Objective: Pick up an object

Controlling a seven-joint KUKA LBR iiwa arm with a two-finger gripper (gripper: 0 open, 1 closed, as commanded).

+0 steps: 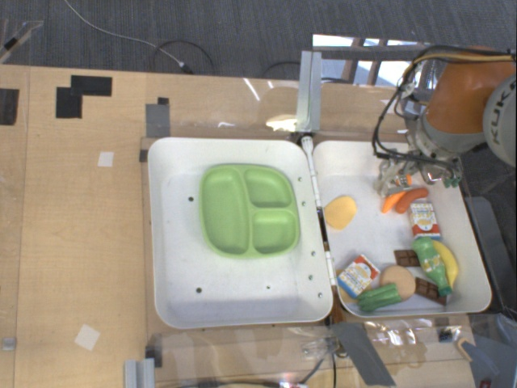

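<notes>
The gripper (pixel 409 176) hovered just above the orange carrot (pixel 403 200); finger state could not be determined. Approach step; descent and closure were judged next.

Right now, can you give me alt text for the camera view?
The gripper hovers over the right bin, just above a carrot among toy foods. The left bin holds a green divided plate.
</notes>
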